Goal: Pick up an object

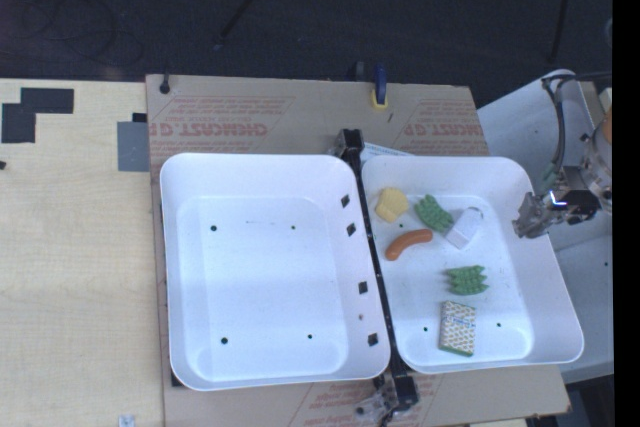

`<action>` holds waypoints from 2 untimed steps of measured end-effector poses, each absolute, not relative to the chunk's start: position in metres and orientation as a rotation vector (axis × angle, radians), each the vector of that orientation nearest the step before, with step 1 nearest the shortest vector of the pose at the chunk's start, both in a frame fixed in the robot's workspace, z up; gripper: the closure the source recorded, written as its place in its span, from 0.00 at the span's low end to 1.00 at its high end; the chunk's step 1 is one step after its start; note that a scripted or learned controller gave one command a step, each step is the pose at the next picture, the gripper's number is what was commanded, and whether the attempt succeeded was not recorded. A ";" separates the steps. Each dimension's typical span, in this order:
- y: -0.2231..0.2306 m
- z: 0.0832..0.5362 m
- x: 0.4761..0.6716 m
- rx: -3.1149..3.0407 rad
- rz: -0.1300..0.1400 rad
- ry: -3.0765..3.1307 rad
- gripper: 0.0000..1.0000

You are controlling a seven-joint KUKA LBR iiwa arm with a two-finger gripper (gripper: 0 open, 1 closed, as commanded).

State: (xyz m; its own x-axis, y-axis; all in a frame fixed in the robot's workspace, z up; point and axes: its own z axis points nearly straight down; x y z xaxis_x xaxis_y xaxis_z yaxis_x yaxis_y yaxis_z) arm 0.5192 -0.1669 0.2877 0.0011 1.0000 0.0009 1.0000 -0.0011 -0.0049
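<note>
Bins: two white ones side by side, the left bin point(200, 295) and the right bin point(545, 315).
Objects: six, all in the right bin, to the left of the gripper: one yellow block point(392, 205), one green ridged piece point(434, 213), one orange sausage point(408, 243), one small clear cup point(463, 228), one green leafy piece point(467, 280), one checkered sponge point(458, 328).
Gripper point(528, 220): over the right bin's right rim, nothing seen between its parts; how far open cannot be told.
Nearest object: the clear cup, apart from the gripper.
Arm: enters from the right edge, wrist pointing left toward the bin.
</note>
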 end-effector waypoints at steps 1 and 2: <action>-0.129 0.402 0.526 -2.220 -0.005 -2.230 1.00; -0.018 0.441 0.535 -2.213 -0.002 -2.230 1.00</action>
